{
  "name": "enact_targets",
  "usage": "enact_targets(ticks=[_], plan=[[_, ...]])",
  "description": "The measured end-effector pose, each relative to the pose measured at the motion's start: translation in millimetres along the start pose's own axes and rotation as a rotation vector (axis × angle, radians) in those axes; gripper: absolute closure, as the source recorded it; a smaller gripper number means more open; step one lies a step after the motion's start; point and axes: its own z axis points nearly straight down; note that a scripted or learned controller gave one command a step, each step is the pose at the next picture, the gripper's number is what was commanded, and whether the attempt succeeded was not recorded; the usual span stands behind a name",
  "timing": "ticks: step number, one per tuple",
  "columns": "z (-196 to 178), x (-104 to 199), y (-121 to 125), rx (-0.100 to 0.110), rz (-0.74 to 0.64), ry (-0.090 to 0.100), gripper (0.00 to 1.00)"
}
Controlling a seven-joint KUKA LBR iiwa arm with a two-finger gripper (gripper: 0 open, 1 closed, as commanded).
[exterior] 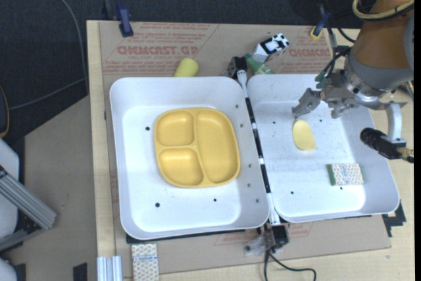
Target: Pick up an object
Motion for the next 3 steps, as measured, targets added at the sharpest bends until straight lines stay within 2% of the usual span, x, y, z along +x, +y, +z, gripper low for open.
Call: enact_targets(ticks=[1, 2, 3], plan=[[89, -20, 14, 0.002, 0.001, 0.0, 0.0], [119, -21, 15, 0.003, 0.001, 0.001, 0.0], [109, -21, 15, 0.0, 0.001, 0.001, 1.0]])
